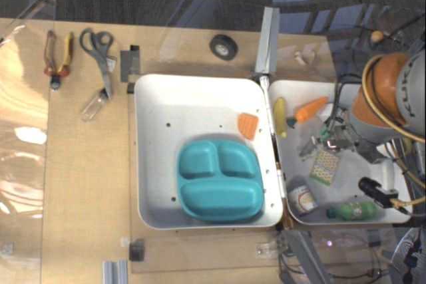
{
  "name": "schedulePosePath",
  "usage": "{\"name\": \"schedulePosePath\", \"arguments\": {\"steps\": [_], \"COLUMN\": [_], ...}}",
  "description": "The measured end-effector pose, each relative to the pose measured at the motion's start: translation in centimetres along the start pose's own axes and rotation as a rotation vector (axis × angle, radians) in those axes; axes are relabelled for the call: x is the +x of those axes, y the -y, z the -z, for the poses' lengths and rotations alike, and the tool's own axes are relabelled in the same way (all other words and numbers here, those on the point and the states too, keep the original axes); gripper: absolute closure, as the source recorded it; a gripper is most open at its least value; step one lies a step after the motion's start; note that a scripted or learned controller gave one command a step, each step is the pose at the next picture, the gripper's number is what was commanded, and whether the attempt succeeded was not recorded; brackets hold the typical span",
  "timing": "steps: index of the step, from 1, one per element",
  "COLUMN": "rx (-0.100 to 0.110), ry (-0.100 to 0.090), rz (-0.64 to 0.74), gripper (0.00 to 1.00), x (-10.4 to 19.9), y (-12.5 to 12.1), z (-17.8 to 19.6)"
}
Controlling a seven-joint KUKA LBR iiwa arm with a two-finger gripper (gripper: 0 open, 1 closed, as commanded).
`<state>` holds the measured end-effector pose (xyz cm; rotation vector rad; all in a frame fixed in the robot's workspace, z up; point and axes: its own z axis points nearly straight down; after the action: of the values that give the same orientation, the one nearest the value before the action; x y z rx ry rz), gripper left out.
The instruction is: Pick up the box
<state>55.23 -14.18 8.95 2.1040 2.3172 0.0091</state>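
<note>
So: we see the gripper [331,134] low over the middle of the right bin [293,163]. We can't tell how far it is open, since the tip is too small and cluttered to read. We see nothing gripped in it.

The box [324,167], flat with a green-speckled face, lies on the bin floor just beside the gripper, on the side toward the view's bottom edge. We can't say whether the two touch.

- Carrot [310,109]: near the gripper, up and to view-left.
- Yellow piece [280,115]: further view-left, along the bin's wall. It could be banana or corn, we can't tell which.
- Small can [303,199]: down and view-left of the gripper, past the box.
- Green bottle [351,211]: on its side below the gripper, by the bin's lower wall.

Further view-left is the left bin [160,143], with a small orange block [247,124] by its right wall and a teal divided plate [219,179].

Well apart from the gripper, out on the bench [80,176], sits a black tape roll [223,46] beyond the left bin. Scissors [98,53] and red-handled pliers [57,58] lie at far view-left.
</note>
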Motion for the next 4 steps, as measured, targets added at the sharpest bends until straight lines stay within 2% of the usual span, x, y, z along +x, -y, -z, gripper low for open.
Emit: {"name": "schedulePosePath", "arguments": {"steps": [1, 2, 3, 4], "rx": [-0.005, -0.015, -0.015, 0.008], "ry": [0.0, 0.007, 0.007, -0.004], "rz": [-0.005, -0.004, -0.004, -0.003], "gripper": [0.0, 1.0, 0.0, 0.0], "x": [1.4, 1.1, 1.1, -1.9], "y": [3.1, 2.8, 2.8, 6.6], "z": [0.1, 1.3, 1.3, 0.3]}}
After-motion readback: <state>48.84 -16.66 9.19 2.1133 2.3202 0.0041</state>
